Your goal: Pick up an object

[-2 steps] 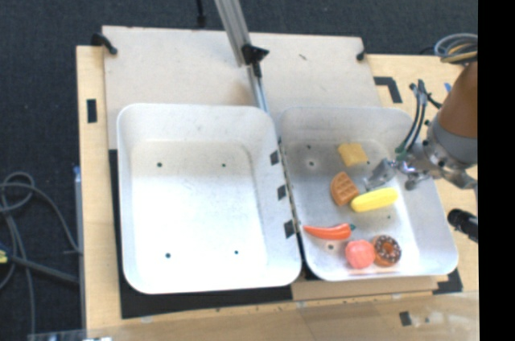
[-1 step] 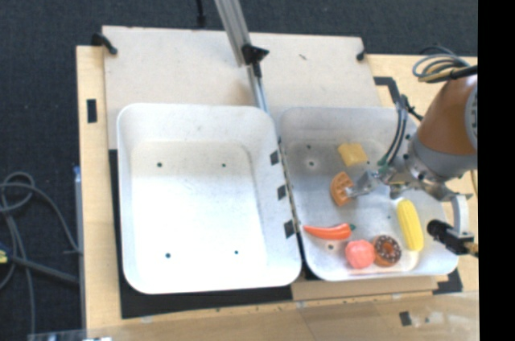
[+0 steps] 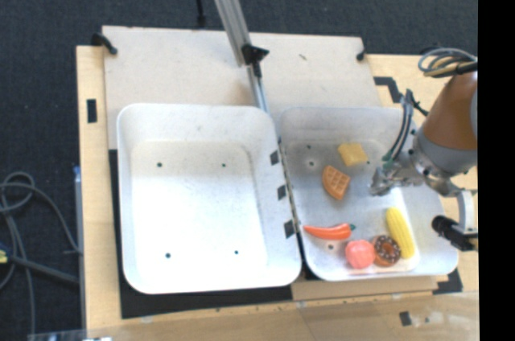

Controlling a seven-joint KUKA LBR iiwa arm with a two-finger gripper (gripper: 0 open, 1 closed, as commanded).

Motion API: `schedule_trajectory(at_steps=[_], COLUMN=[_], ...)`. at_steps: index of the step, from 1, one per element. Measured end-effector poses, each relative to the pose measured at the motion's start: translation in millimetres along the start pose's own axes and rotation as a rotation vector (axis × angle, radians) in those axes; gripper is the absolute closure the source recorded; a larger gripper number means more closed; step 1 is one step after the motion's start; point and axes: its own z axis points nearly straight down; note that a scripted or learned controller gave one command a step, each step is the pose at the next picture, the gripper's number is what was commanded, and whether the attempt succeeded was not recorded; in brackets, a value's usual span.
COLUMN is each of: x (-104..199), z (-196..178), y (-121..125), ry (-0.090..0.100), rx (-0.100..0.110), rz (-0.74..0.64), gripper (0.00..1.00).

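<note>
The right bin point(image 3: 322, 122) holds several toy foods: a yellow block point(image 3: 352, 154), a brown waffle point(image 3: 335, 182), a red-orange chili point(image 3: 327, 232), a pink ball point(image 3: 360, 254), a chocolate doughnut point(image 3: 387, 250) and a yellow corn cob point(image 3: 400, 232). My gripper point(image 3: 383, 182) hangs over the right side of that bin, right of the waffle and just above the corn cob's upper end. Nothing shows between its fingers. The arm's orange band and grey wrist stand above it at the right edge.
The left bin point(image 3: 201, 195) sits beside the right one, rims touching. A slanted aluminium post point(image 3: 229, 2) rises behind the bins. Cables lie on the dark floor at left. The beige bench board point(image 3: 201, 66) extends behind both bins.
</note>
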Motion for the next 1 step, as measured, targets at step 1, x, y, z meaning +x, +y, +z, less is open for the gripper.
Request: schedule_trajectory(at_steps=[1], x=[0.9], z=[-47.9], y=[9.9], ry=[0.001], rx=[0.004], rz=[-0.013], gripper=[1.00])
